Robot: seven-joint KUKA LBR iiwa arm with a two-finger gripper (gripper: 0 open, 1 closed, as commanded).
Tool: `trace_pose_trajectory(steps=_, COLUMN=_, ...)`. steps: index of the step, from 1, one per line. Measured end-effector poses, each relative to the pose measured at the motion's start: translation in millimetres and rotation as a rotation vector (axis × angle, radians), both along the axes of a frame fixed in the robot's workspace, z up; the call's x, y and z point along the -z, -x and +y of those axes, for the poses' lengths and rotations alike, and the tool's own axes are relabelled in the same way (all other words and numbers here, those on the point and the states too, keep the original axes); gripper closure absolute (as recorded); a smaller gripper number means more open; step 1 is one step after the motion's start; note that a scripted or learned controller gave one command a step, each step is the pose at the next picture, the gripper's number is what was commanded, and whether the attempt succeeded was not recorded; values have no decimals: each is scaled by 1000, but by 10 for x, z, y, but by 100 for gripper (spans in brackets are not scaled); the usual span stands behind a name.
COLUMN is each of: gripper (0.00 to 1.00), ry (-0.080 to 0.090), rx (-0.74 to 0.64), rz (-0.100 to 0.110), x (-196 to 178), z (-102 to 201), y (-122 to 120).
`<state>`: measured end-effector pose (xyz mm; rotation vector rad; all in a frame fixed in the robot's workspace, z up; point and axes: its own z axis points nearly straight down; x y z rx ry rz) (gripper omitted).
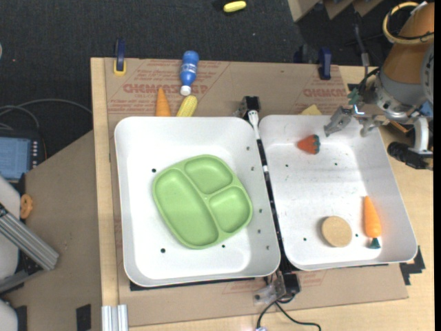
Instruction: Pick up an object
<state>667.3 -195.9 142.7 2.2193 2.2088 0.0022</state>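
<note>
Nothing is being carried yet: the gripper (350, 121) is hovering at the far edge of the right bin (396, 205), its fingers (335, 124) looking apart and bare, while the strawberry (309, 144) is lying just beside them (carrot (372, 217) and round cookie (337, 231) are sitting near the front). The arm (406, 54) is running off the frame's edge, and the fingertips are too small to read sharply.

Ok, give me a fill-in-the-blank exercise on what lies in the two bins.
1. The green divided plate lies in the ____ bin.
2. The toy strawberry lies in the same bin as the round biscuit and the toy ____.
3. The green plate has ____ compartments.
4. The gripper hovers over the right bin's ____ edge.

Missing words: left; carrot; three; far
</note>
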Motion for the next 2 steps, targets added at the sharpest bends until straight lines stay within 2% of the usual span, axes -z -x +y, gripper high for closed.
trace_pose_trajectory(steps=1, gripper=0, ry=-10, rx=-4, rz=17, x=616, z=376, y=450)
trace_pose_trajectory(steps=2, gripper=0, ry=-5, rx=-10, rz=3, x=575, z=761, y=-16)
